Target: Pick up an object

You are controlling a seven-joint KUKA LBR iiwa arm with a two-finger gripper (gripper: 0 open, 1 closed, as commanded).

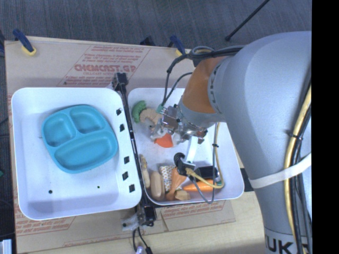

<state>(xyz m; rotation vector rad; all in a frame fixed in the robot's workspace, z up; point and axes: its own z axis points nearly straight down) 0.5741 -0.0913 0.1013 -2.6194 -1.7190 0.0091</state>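
Reaching into the right bin (pixel 229 142), your gripper (pixel 170 127) hangs just above an orange piece (pixel 164 141); I cannot tell its state. Next, descend onto that piece.

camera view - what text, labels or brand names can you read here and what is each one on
"CHEMCAST GP" in red on the brown protective sheet under the bins; the smaller red lines around it are too blurred to read.
"UK", cut off by the frame edge, on the grey arm at lower right.
Nothing readable on the bins or blue tray.

Bright, even light; soft focus, faint shadows.
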